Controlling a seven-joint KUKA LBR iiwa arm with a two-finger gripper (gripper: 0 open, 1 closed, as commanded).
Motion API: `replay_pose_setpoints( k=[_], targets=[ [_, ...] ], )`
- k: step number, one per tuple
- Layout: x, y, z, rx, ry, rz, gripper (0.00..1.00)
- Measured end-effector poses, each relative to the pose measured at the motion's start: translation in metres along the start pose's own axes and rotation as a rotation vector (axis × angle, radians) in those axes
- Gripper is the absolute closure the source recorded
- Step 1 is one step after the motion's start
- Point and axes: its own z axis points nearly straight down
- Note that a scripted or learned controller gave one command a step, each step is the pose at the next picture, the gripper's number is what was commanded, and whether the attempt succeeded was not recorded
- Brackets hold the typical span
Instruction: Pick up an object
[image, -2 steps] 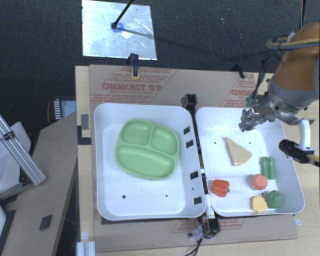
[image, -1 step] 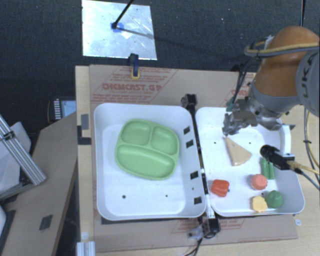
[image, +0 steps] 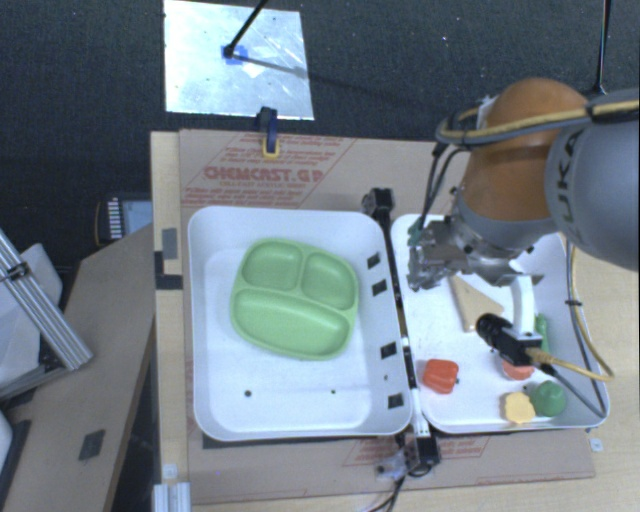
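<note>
Brown cardboard (image: 270, 165) covers the bench under two white bins. Over the right bin (image: 432, 410) hangs the gripper (image: 428, 262), low near the bin's upper left corner; whether it is spread or pressed together cannot be told. Just right of it lies a pale wooden stick (image: 466, 302). Below it sits an orange-red block (image: 439, 375), and further to its lower right a yellow piece (image: 518, 407) touches a green ball (image: 548, 398). Left of the gripper, the other bin (image: 215, 400) holds a green divided plate (image: 295, 297).

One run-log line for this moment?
gripper: low over right bin, upper left | grasp: none seen | left bin: green tray | right bin: orange piece, yellow piece
</note>
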Motion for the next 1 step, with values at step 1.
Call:
replay_pose_setpoints(
  k=[1],
  targets=[
    [0.0516, -0.0108, -0.0026, 0.000, -0.001, 0.001, 1.00]
  ],
)
